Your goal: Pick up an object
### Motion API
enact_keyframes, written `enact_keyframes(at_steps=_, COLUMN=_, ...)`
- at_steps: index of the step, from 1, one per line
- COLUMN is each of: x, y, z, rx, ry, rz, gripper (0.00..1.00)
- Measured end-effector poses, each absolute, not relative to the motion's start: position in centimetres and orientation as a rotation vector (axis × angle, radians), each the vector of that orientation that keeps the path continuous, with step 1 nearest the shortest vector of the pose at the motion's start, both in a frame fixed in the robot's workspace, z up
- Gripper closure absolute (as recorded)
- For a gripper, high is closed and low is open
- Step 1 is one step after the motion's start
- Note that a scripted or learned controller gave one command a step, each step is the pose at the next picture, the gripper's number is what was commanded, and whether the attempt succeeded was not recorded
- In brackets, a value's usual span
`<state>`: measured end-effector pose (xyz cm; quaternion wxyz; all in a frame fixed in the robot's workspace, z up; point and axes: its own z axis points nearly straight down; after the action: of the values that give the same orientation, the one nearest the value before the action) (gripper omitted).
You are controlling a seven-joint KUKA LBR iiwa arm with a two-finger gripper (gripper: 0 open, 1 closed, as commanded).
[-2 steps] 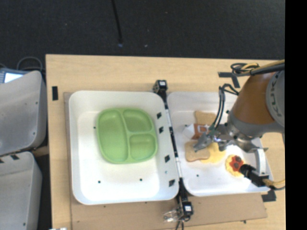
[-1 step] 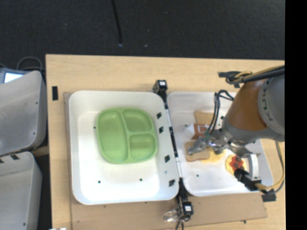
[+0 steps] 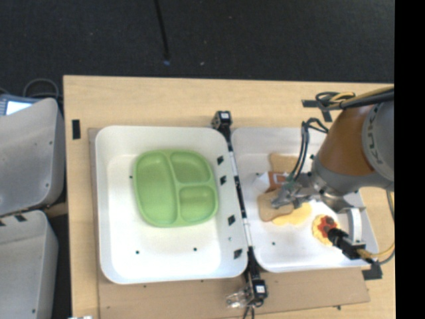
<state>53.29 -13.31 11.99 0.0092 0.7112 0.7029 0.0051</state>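
A robotics lab, by the look of it. A plywood desk [image 3: 166, 102] stands on dark carpet [image 3: 199, 25] and carries two white bins [image 3: 113, 258] clipped side by side, with a grey-and-orange arm [image 3: 352, 145] reaching in. Cables [image 3: 332, 100] trail across the desk's edge.

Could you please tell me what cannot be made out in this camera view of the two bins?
- Pincer: too small and blurred in the camera view to tell whether it is open, shut or holding anything.
- Tan objects in the right bin: partly covered by the arm; their shapes are unclear.
- Yellow object and red-and-yellow item: too blurred to identify.
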Motion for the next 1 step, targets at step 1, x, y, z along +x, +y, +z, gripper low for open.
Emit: enact_keyframes(at_steps=1, x=52.66, y=-13.93, z=16.92, rx=2.225, ry=2.21, rz=0.005, gripper=1.0)
